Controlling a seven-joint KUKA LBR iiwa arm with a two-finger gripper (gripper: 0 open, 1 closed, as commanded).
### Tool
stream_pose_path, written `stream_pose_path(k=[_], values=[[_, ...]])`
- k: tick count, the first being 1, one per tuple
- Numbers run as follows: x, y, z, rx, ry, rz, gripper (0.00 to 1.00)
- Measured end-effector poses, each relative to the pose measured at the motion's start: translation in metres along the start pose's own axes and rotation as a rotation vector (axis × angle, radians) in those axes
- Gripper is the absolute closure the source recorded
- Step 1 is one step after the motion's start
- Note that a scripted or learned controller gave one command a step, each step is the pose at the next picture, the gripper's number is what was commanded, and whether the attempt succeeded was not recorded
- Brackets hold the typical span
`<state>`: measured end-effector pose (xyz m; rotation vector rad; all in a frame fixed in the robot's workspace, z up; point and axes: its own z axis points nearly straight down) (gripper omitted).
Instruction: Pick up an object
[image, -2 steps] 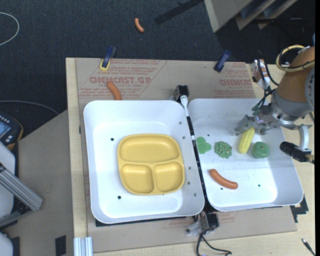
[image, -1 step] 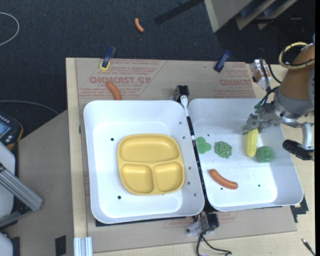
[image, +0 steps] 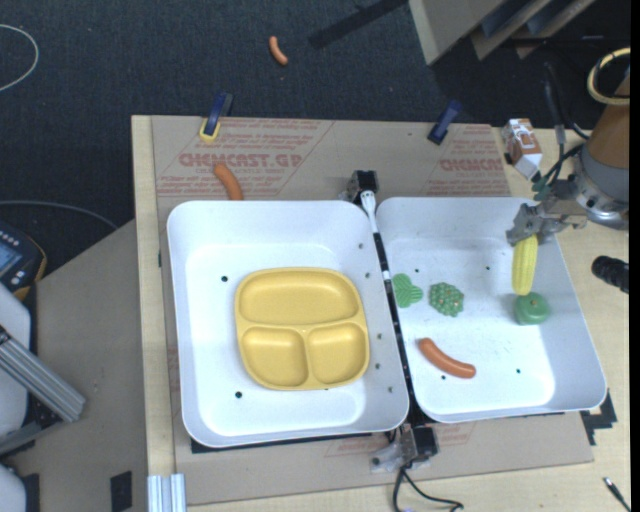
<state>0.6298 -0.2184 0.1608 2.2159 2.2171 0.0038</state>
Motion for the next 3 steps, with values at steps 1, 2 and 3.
stream_pose_path(k=[1,2,3], values=[[-0.002,-0.004,-0.045,0.001,0.0,0.001,1.0],[-0.002,-0.003,-0.066,0.001,0.001,0.0,1.0],[0.035,-0.025,-0.065,0.009,0.005,-0.002,1.0]])
